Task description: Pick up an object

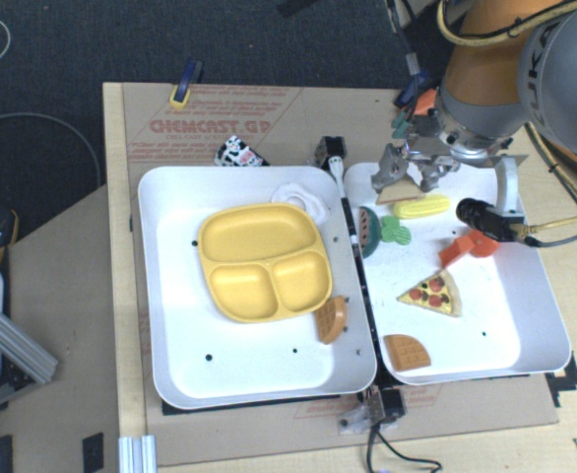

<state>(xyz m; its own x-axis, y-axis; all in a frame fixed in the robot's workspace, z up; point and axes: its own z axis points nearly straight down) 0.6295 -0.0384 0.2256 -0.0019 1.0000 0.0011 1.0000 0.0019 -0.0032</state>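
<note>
Nearest the camera, a brown cookie [407,351] is seen at the right bin's [525,348] front edge. Pizza slice [432,294], orange piece [469,247], green toy [395,231] and corn cob [421,207] are spread behind it. Gripper [414,170] is positioned just above the corn, fingers parted, nothing held. Yellow divided tray [266,261] is seated in the left bin [170,343].

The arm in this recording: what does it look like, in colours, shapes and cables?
The arm is bulky and rounded, grey with a broad orange band above the wrist. Thin yellowish cables loop around that band. Below it sits a grey metal gripper with angular parts, and a teal and orange fitting shows at its left side. A black cable runs off to the right over the right bin.
</note>
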